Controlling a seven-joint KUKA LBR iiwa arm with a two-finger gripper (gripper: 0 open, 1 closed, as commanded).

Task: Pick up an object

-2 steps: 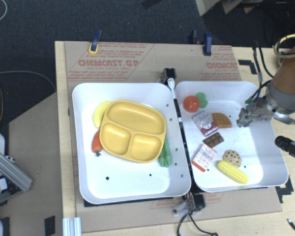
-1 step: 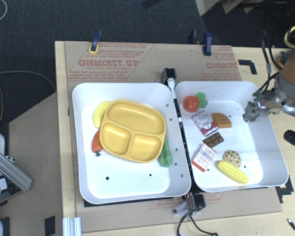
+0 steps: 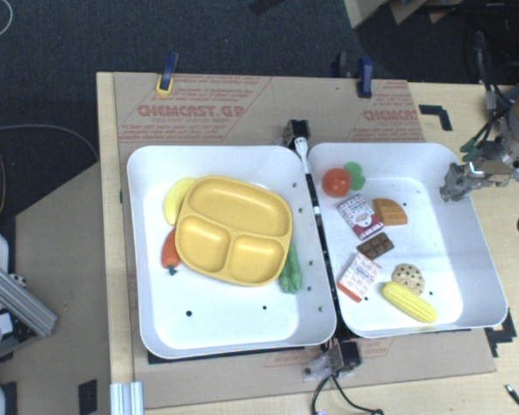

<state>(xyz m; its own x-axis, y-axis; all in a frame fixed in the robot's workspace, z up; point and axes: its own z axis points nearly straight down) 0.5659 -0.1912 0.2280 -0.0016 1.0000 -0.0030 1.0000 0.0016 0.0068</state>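
Yellow corn cob (image 3: 409, 302) by cookie (image 3: 407, 276), end effector (image 3: 458, 184) grip state unclear

Bench (image 3: 242, 102) topped with printed cardboard, two shallow white bins side by side on it, left bin (image 3: 151, 258) touching right bin (image 3: 476, 258) along the middle, clamps (image 3: 166, 74) at the far edge

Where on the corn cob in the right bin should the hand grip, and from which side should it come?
Grip the corn across its middle, coming straight down from above. It lies flat and slanted, so the fingers should close across its narrow width, at right angles to its length. The cookie sits close by its upper side, so aiming toward the lower right end looks safer. The hand is at the bin's right rim.
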